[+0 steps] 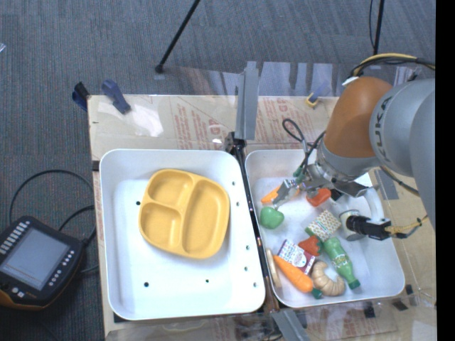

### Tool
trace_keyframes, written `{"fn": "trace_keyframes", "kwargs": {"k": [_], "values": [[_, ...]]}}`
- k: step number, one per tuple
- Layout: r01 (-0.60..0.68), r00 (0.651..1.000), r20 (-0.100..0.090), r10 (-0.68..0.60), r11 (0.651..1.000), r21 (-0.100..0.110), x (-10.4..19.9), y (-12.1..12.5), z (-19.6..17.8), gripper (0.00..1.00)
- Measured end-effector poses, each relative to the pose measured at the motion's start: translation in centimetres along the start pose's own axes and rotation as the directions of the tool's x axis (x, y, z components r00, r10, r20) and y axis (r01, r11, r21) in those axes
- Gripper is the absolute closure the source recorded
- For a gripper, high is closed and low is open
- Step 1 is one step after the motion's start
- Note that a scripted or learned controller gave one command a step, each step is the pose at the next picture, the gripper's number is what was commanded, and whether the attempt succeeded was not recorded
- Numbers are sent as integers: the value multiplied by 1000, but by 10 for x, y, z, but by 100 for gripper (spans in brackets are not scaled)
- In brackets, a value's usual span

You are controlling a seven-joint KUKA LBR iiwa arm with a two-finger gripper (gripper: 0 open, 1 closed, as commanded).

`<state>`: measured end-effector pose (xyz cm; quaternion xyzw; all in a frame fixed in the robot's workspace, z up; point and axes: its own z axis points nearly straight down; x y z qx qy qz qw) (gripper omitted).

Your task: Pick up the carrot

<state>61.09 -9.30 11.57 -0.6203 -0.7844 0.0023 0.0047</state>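
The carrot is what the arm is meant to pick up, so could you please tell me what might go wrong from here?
1. The carrot lies at the right bin's near edge, while the gripper is up by an orange piece; it might grab that lookalike instead.
2. The carrot is wedged against a small carton and a croissant, so closing on it could catch or shove those neighbours.

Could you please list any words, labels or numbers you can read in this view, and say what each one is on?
"KUKA": dark letters, running sideways, on the grey robot arm casing.
Red printing on the brown cardboard sheet behind the bins: too faint to read.
Label on the small maroon and white packet: too small to read.
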Motion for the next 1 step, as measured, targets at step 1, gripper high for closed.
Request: {"fn": "trace_keyframes", "kwargs": {"k": [1], "values": [[319,948,3,-319,948,-4,-7,27,32,0]]}}
